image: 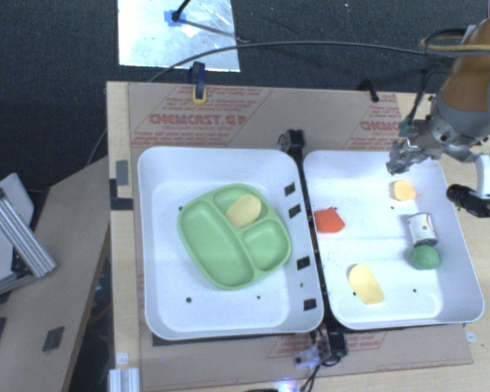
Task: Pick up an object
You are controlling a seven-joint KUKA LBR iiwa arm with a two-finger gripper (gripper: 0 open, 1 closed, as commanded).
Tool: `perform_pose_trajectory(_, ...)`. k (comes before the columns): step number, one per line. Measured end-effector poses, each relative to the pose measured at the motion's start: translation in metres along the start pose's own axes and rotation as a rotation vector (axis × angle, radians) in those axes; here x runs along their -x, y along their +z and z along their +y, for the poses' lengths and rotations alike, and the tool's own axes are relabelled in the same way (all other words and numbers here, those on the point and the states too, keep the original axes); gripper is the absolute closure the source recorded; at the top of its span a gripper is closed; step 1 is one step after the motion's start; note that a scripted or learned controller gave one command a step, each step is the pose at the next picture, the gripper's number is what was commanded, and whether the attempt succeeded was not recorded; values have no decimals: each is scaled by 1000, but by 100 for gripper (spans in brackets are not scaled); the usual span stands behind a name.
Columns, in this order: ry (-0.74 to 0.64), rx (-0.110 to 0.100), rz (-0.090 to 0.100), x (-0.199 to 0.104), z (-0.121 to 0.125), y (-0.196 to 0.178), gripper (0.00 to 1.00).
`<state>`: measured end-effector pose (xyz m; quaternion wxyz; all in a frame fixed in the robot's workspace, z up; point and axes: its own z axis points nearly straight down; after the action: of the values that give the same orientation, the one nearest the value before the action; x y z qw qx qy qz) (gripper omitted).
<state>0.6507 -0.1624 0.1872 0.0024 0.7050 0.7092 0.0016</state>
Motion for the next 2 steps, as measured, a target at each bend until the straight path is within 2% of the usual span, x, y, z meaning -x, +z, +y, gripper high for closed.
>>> perform_pose_trajectory(1, -1, 2, -1, 5, 11, -56, 100)
perform_pose_trajectory(2, -3, -3, 2, -47, -1, -64, 100)
